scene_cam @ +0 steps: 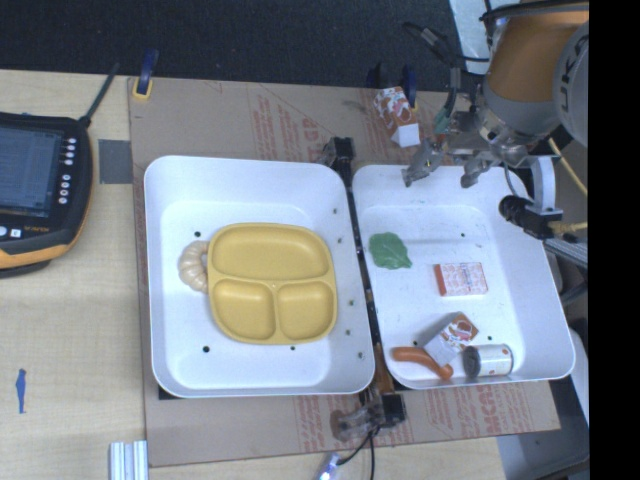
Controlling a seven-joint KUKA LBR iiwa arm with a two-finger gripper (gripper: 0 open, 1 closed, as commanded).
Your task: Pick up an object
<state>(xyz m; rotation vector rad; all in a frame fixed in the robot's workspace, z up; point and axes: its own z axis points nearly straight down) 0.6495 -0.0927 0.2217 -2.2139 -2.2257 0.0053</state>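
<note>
Tool (445,171) hangs over the far edge of the right bin (530,268), fingers (415,173) spread apart, nothing between them, so no grasp yet. It sits high, clear of the clutter, probably so it can drop straight onto a target. Candidates all lie nearer the camera than the tool: green soft piece (389,251) closest, just below and a bit left of it; red-and-white packet (461,278) further down, lying flat and alone; then a crowded cluster at the near rim, well away from the tool: orange strip (422,360), small carton (450,336), and a can (487,360) on its side touching the carton. Left bin (175,268), well left of the tool, holds a yellow divided tray (271,281) with a beige lump (192,265) tucked against its edge. Green piece or packet look easiest, being isolated.
</note>
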